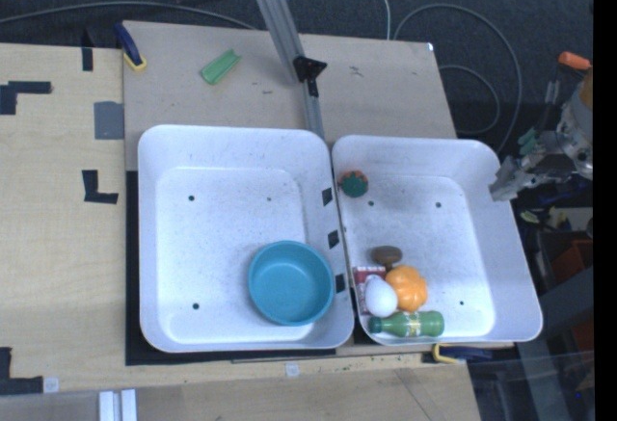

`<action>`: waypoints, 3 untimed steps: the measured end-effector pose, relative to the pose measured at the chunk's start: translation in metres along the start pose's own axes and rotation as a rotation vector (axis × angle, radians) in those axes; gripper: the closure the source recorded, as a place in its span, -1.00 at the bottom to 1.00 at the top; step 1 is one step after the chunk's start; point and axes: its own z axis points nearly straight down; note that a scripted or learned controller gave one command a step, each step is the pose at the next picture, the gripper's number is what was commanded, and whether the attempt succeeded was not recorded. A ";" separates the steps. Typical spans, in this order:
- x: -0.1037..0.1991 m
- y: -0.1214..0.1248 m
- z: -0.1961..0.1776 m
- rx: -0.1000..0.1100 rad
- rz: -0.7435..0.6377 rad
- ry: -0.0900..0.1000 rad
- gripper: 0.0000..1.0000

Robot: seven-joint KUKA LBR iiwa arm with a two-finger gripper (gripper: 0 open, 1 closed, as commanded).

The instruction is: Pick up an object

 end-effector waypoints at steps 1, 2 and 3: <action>0.053 0.023 -0.001 0.000 -0.005 0.001 1.00; 0.107 0.032 0.005 0.002 -0.004 0.001 1.00; 0.156 0.061 0.011 0.001 -0.005 0.001 1.00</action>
